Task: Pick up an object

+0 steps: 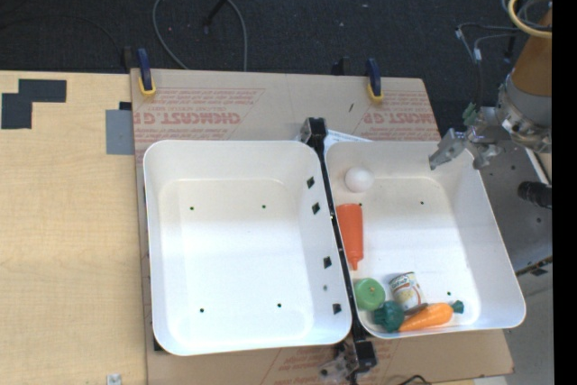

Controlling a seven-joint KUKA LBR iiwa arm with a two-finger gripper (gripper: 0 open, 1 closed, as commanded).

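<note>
In the right bin (487, 230), nearest the camera, a carrot (427, 316) lies beside a dark green toy (389, 317), a green disc (369, 292) and a small can (407, 289). Farther back, an orange block (351, 235) lies along the divider, and a white ball (359, 179) sits beyond it. The claw (467, 146) hovers over the bin's far right rim, apart and holding nothing.

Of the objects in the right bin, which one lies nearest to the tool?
The white ball, alone near the bin's far wall. The tool hangs over the far right rim, while the orange block and the carrot cluster lie farther off.
</note>
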